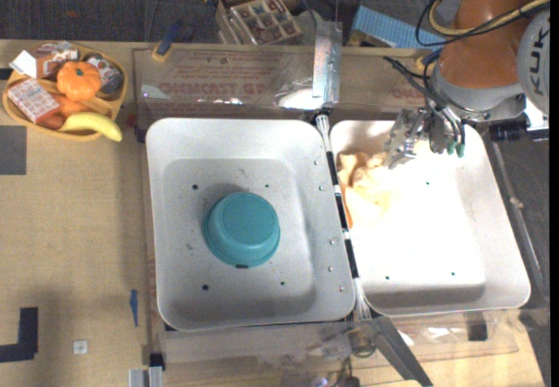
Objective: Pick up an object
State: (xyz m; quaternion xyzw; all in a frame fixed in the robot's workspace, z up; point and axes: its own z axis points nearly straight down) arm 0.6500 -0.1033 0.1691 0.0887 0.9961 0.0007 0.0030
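A teal bowl [243, 229] lies upside down in the middle of the left bin [175, 167]. Pale yellow, washed-out pieces [362, 180] lie against the left wall of the right bin [498, 228], near its back corner. My gripper [403, 146] hangs over the back of the right bin, just right of those yellow pieces and pointing down toward them. Nothing shows between its fingers. The arm's orange band [489, 14] sits above it at the upper right.
A yellow dish [26, 110] with a banana, a small pumpkin and boxes stands at the far left on the bench. Crates and cables lie beyond the clear back wall. A metal divider [336, 193] separates the two bins.
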